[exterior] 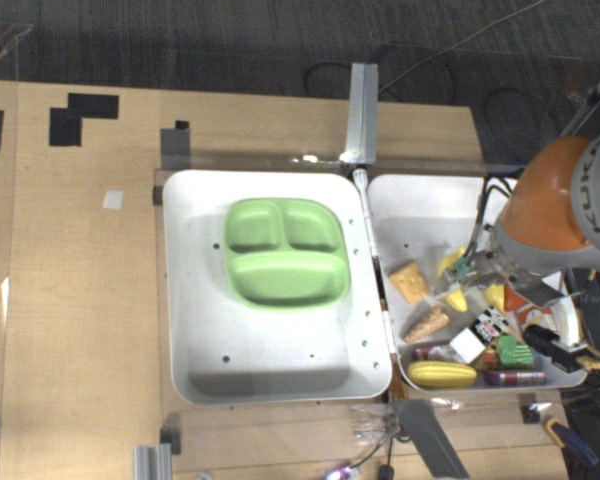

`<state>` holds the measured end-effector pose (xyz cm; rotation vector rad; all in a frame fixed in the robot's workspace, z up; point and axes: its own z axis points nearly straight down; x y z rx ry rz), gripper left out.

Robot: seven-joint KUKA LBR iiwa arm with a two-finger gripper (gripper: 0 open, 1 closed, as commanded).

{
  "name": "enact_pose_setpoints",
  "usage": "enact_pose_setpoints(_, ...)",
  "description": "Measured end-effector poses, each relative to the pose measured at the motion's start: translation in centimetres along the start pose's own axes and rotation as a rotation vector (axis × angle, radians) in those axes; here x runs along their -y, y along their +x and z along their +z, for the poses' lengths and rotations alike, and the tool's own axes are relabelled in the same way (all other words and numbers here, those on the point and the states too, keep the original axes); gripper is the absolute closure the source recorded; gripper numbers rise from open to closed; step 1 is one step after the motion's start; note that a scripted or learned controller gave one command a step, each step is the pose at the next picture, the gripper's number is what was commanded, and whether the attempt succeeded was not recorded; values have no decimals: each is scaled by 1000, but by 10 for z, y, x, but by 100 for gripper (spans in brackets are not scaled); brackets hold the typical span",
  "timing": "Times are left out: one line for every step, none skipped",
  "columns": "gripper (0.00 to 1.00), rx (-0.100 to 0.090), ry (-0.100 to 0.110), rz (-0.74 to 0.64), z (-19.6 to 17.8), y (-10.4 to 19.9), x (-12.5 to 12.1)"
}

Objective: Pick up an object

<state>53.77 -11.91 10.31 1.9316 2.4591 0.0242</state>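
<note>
The right bin (420,203) holds a jumble of small toys toward its near side. Among them are an orange cracker-like wedge (410,283), a tan bread-like piece (427,321), a yellow banana-shaped toy (441,373), a white block (467,345), a green piece (513,351) and a purple piece (435,353). My gripper (468,268) reaches down into this bin from the right, just above small yellow pieces (457,299) in the middle of the pile. The grey wrist and its orange band (545,208) hide part of the bin's right side.
The left bin (195,268) carries a green divided plate (283,250) at its centre. A metal post (362,113) stands behind the wall between the bins. Cables run across the dark floor beyond the bench.
</note>
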Motion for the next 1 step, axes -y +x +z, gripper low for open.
enact_pose_setpoints(100, 0, 15, 46, -111, 50, -35)
